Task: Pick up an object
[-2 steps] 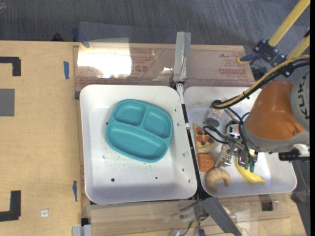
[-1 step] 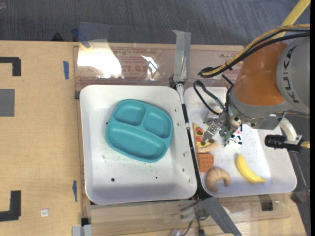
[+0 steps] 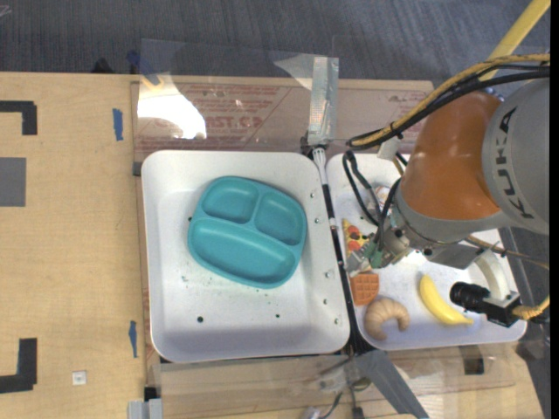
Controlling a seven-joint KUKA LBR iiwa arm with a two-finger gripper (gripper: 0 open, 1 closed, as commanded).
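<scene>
Arm [image 3: 472, 164] leans low over your right bin [image 3: 498, 330], hiding its gripper, whose state you cannot tell; teal plate [image 3: 249, 230] fills the left bin [image 3: 175, 321]; banana [image 3: 439, 301], croissant [image 3: 386, 315], waffle [image 3: 365, 285] lie loose, ready for picking.

**Colours across the two bins**

A teal divided plate [image 3: 247, 230] is lying in the white left bin [image 3: 166, 321], which is showing dark specks. A yellow banana [image 3: 441, 301], a tan croissant [image 3: 387, 314] and an orange waffle-patterned piece [image 3: 365, 285] are sitting in the white right bin [image 3: 437, 334]. The tabletop [image 3: 65, 234] is showing light brown.
</scene>
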